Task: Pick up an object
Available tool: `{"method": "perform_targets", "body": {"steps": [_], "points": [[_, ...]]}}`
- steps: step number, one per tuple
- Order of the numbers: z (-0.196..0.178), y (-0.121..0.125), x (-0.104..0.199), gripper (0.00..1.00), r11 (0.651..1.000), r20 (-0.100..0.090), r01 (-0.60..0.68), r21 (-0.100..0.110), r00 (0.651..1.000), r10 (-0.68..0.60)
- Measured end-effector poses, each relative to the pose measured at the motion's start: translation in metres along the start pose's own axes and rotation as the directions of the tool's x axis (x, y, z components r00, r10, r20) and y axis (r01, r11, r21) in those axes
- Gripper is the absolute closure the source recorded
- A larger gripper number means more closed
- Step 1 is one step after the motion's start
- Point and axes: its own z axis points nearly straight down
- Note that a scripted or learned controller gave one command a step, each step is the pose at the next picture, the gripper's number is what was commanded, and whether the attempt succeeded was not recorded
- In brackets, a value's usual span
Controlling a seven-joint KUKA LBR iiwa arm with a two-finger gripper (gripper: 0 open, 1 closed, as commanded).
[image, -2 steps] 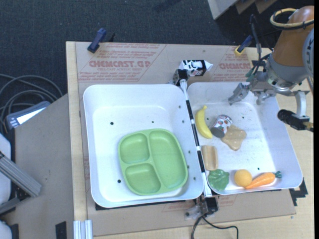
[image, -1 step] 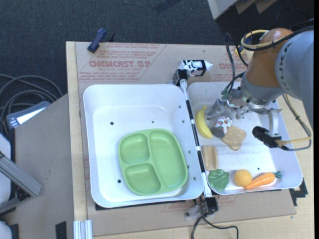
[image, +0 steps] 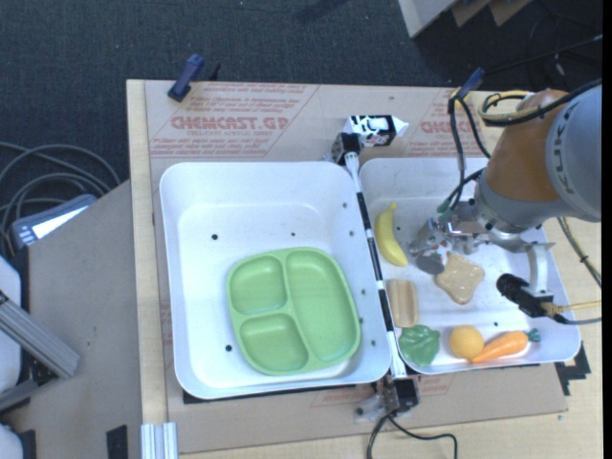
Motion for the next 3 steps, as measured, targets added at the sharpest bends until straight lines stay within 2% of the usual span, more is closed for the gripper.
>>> {"method": "perform_targets", "body": {"steps": [1,2,3], "points": [[0.001,-0.025,-0.015,0.00,1.000,-0.002,0.000,0.004,1.000,0.000],[-0.009,-0.025,-0.015,1.00,1.000,-0.002,-0.001,0.002,1.000,0.001],[-0.100,-0.025,0.101,1.00,1.000,-0.002,0.003,0.001,1.000,-0.003]]}}
